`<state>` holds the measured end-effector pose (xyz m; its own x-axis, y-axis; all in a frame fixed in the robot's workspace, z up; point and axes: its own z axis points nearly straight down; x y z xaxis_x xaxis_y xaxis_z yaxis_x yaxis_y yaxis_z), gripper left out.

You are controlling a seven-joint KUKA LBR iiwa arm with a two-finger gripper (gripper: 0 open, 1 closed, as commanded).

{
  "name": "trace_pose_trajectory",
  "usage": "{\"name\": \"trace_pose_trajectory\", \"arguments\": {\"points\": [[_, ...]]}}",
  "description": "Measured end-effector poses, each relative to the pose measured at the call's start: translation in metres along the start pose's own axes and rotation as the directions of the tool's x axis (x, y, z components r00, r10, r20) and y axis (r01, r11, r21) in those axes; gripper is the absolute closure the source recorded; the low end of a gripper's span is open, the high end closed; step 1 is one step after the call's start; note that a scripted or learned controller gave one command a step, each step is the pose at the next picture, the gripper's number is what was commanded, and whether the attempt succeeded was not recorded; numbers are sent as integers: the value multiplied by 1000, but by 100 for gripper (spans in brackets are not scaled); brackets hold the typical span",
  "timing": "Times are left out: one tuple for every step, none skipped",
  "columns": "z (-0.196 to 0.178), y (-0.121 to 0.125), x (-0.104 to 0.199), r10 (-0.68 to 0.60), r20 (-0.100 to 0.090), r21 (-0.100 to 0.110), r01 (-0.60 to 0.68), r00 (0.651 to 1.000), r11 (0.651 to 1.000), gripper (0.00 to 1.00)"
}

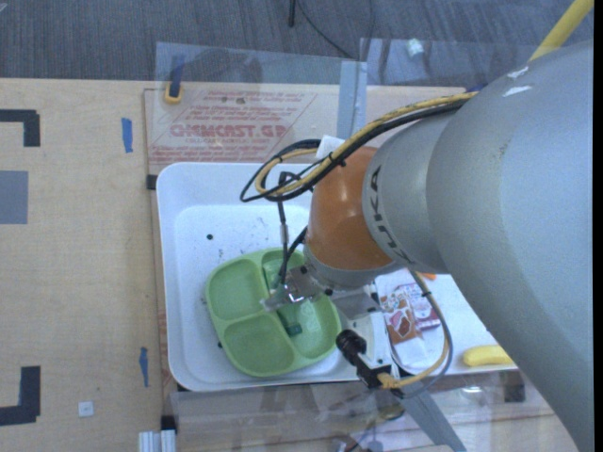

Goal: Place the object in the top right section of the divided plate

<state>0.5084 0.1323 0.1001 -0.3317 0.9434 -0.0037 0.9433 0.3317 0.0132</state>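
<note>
Green object (294,327), small and dark, lies on the divided plate (236,295) near its middle ridge, just below the gripper (287,295). Whether the pincer is spread or pinching it, I cannot tell.

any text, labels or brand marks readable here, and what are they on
"KUKA", partly seen, reads sideways on the grey arm by its orange band.
Red lettering on the clear sheet above the bin: too blurred to read.
Print on the red and white packet right of the green divided plate: too small to read.
No other text shows.
</note>
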Motion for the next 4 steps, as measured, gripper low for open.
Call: {"name": "trace_pose_trajectory", "arguments": {"points": [[4, 68, -3, 377, -4, 6, -377, 926, 926, 100], [5, 121, 19, 164, 13, 4, -164, 986, 986, 100], [8, 123, 30, 156, -1, -3, -156, 988, 988, 0], [-84, 57, -92, 114, -1, 12, -114, 993, 993, 0]]}}
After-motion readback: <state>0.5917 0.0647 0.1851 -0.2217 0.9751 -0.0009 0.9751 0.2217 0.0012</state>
